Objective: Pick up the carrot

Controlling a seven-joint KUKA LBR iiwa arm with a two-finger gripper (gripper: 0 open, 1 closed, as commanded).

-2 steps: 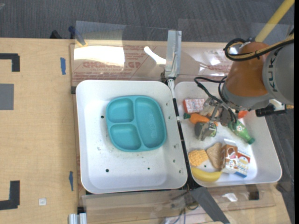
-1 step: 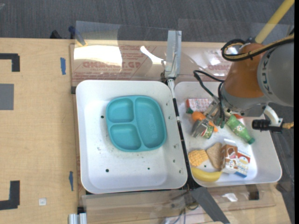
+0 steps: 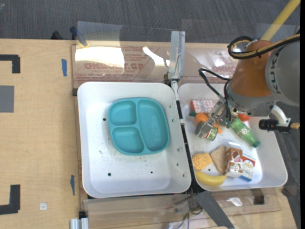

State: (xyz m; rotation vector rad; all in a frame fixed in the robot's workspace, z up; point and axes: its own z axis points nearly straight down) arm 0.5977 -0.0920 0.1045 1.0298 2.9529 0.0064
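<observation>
Your hand (image 3: 208,127) hangs low in the right bin (image 3: 274,168), just beside the carrot (image 3: 202,118); you cannot tell its grip.

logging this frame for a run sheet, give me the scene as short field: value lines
left bin: holds a teal divided plate
right bin: carrot, green bottle, banana, small carton, other toy foods
gripper: low over the right bin, beside the carrot
carrot state: lying in the bin, not seen between the fingers
task status: not yet lifted
</observation>
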